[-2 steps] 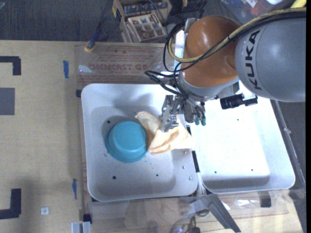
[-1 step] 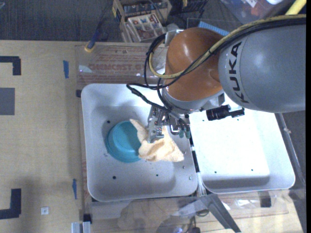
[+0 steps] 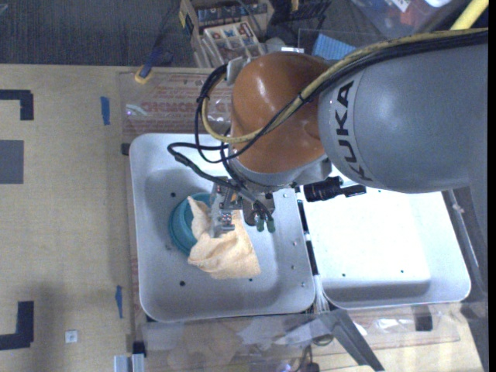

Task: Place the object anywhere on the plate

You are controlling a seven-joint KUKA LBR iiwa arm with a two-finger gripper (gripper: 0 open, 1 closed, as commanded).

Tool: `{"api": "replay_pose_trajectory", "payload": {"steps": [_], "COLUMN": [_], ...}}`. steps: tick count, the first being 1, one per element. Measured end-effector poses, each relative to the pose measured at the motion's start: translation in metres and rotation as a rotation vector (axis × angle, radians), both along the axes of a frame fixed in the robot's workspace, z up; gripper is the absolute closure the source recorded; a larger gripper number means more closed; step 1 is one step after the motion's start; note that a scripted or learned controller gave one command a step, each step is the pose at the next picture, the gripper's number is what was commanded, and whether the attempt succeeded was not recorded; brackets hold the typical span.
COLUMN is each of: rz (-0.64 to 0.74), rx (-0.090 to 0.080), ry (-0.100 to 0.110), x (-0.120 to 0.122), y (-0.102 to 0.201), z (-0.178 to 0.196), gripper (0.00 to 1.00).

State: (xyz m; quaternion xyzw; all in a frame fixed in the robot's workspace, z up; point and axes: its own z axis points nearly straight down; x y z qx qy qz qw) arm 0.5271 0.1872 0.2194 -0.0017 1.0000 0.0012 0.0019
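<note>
I see the grey arm (image 3: pixel 403 107) reaching over the worktop (image 3: pixel 62 231) into the left white bin (image 3: pixel 155 285). A yellow cloth (image 3: pixel 225 253) lies there, draped partly over the blue plate (image 3: pixel 182 223). My gripper (image 3: pixel 226 222) sits at the cloth's upper edge; I cannot tell how it is set.

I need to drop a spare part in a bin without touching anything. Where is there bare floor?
The right bin shows bare floor from the divider to its far rim. In the left bin, the strip along the near rim is free. Crowded: its middle, where the yellow cloth, blue plate and gripper meet.
</note>
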Motion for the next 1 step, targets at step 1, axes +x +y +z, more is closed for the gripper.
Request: {"api": "replay_pose_trajectory", "payload": {"steps": [1], "rz": [0.0], "rx": [0.0], "ry": [-0.001], "x": [0.0002], "y": [0.0], "z": [0.0005], "gripper": [0.0]}}
